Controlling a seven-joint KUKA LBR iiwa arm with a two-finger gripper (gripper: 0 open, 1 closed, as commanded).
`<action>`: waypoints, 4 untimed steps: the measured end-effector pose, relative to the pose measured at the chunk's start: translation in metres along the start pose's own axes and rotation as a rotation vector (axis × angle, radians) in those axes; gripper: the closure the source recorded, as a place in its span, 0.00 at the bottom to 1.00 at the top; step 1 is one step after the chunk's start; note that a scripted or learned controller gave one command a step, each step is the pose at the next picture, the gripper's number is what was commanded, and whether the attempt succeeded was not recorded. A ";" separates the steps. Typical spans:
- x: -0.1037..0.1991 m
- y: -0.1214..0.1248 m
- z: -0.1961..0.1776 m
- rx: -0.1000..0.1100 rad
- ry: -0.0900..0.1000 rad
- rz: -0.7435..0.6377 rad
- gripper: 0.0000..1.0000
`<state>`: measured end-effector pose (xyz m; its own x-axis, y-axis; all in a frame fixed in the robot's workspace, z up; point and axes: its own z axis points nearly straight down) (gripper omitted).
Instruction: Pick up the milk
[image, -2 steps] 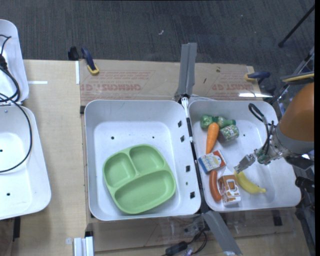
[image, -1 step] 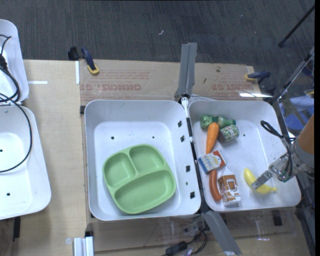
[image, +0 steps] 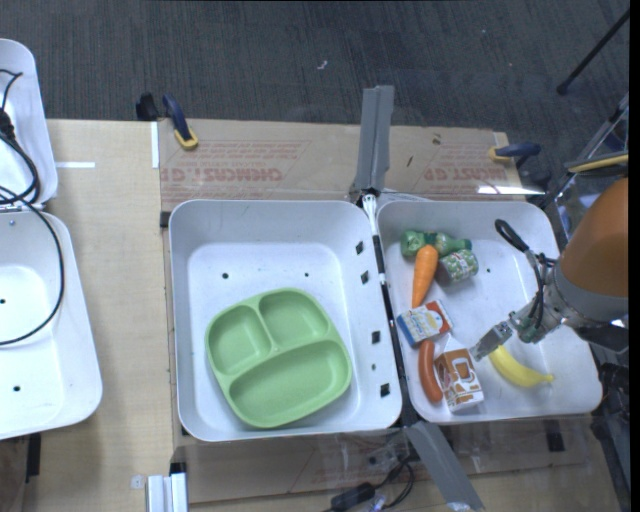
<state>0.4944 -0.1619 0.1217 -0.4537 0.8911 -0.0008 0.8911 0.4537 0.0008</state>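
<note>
The small white-and-blue milk carton with an orange picture on its face (image: 422, 324) lies untouched on the floor of the right-hand shallow white bin (image: 480, 218), between the orange carrot (image: 424, 273) and the red sausage (image: 429, 368) — so nothing is picked yet. The tool (image: 494, 341) hangs low just above the yellow banana (image: 520, 369), near the carton's right — I cannot tell how wide it stands, and the reach, grasp and lift all look left to do.

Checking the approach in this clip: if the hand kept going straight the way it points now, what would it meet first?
Probably the orange-and-white carton: the hand slants down-left toward it, just past the banana. Height above the bin floor is unclear, so this is a guess.
</note>
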 end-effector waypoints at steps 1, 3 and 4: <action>0.013 0.028 -0.077 0.001 0.000 0.008 0.00; 0.060 0.012 0.022 0.001 0.001 -0.003 1.00; 0.060 0.012 0.022 0.001 0.001 -0.004 0.00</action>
<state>0.4780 -0.1030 0.0997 -0.4571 0.8894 -0.0001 0.8894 0.4571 -0.0002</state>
